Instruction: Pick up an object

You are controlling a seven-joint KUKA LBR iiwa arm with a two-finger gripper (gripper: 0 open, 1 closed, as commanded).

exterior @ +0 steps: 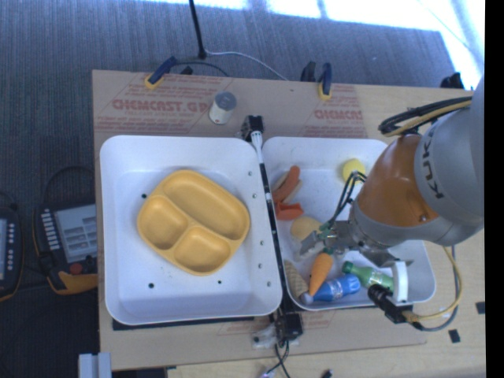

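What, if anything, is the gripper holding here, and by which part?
Cannot be told: the gripper sits low in the right bin just above the toy carrot, but no object visibly sits between its fingers.

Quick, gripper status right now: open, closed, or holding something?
Gripper: cannot be told. It sits low in the right bin, just above the carrot, with nothing seen between it.

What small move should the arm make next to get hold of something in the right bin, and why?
Probably a short, straight descent. The gripper hangs low in the right bin, just above the top of the orange carrot, with the pale round piece close beside it. Nothing shows between its fingers, so no grasp looks made yet. Lowering onto the carrot seems the nearest option.
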